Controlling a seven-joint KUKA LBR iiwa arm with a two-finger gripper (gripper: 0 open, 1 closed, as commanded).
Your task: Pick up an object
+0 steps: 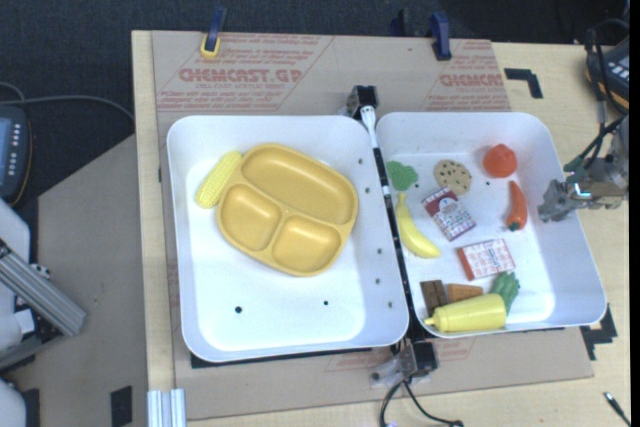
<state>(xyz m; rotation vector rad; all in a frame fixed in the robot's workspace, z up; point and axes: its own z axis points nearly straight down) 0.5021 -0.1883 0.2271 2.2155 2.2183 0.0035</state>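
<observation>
- Toy food fills my right bin point(560, 287): banana point(415, 233), cookie point(453, 176), tomato point(500, 159).
- "CHEMCAST" print reads on the counter point(250, 73).
- Tool point(562, 197) at the bin's right edge; I cannot tell its spread.

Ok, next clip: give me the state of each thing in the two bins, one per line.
Yellow divided plate: upright in the left bin, compartments bare.
Corn cob: lying against the plate's left rim.
Banana: lying flat, right bin.
Cookie: flat.
Tomato: resting free.
Chili pepper: lying free.
Yellow bottle: on its side.
Gripper: at the right bin's right rim, holding nothing visible.
</observation>
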